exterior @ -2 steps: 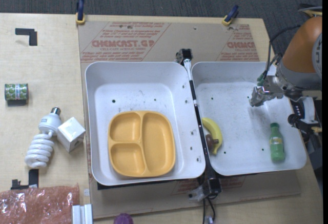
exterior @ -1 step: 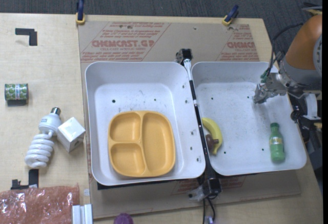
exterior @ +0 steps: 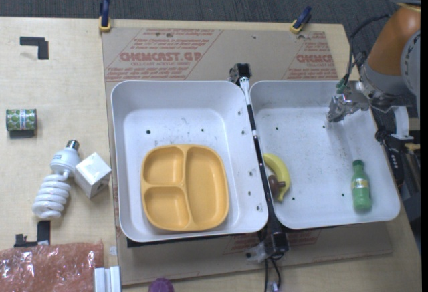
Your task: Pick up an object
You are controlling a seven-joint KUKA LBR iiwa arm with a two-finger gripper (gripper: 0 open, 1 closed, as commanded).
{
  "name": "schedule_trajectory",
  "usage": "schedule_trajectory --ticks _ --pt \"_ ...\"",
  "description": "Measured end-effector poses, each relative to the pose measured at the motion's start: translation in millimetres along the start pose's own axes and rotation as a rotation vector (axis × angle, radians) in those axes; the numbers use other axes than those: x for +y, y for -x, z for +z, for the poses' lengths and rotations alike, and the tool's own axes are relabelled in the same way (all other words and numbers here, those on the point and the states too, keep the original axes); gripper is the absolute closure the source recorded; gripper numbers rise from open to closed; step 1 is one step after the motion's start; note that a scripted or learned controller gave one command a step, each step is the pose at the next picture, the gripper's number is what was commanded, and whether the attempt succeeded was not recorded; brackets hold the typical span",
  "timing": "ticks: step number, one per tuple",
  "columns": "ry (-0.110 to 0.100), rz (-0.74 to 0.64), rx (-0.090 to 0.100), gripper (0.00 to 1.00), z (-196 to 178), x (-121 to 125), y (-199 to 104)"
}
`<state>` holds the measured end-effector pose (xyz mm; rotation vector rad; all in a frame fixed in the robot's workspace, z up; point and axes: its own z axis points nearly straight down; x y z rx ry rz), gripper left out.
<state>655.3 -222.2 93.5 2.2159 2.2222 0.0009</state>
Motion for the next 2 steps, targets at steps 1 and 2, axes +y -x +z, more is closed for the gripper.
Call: schedule_trajectory --ticks 1,2 --pt "0.000 0.000 0.000 1.00 -0.1 4.3 -4.5" --pt "-0.001 0.001 0.001 1.00 0.2 4.0 -9.1"
